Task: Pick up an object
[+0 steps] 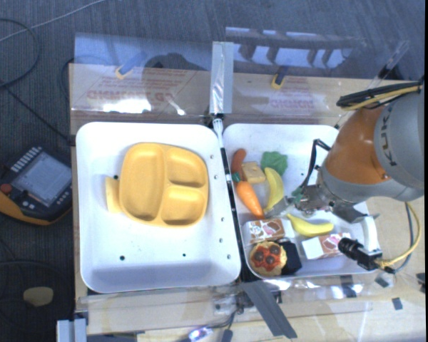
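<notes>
Grey and orange, the arm reaches into the right bin (235,137), its gripper (310,204) low over the toy food, just above a banana (310,226) lying near a second banana (274,187) and a carrot (250,198). How far the gripper is open cannot be told, nor whether it holds anything.

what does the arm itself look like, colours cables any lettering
The arm is bulky and rounded, grey on its upper link with a wide orange band above the wrist. Dark lettering runs along the grey shell near the right edge, too cropped to read fully. A black cable loops along the orange section, and a yellow cable curls below. The gripper is a small, dark metallic assembly.
</notes>
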Available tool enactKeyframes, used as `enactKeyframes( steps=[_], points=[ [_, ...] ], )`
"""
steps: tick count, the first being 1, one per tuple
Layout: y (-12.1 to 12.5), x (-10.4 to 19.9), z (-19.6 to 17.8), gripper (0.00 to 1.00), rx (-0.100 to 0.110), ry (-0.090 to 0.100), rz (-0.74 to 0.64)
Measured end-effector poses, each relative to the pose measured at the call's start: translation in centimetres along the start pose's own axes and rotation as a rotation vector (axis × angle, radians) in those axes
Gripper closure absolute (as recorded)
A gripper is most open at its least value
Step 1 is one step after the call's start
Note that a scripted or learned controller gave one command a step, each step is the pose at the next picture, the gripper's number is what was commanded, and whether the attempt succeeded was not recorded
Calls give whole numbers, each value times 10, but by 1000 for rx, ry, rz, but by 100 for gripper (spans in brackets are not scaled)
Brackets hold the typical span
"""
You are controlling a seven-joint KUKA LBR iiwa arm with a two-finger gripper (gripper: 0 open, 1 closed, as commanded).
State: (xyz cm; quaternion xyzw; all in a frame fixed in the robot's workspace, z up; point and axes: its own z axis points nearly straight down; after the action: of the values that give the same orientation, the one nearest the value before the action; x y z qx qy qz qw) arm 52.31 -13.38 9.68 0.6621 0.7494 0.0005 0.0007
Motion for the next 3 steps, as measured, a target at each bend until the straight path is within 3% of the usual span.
enactKeyframes(
  steps=[1, 2, 3],
  points=[
    [0, 0, -8, 100, 1, 1, 1],
    [-27, -9, 0, 100, -4, -3, -102],
    [14, 62, -86, 100, 4, -1, 65]
  ],
)
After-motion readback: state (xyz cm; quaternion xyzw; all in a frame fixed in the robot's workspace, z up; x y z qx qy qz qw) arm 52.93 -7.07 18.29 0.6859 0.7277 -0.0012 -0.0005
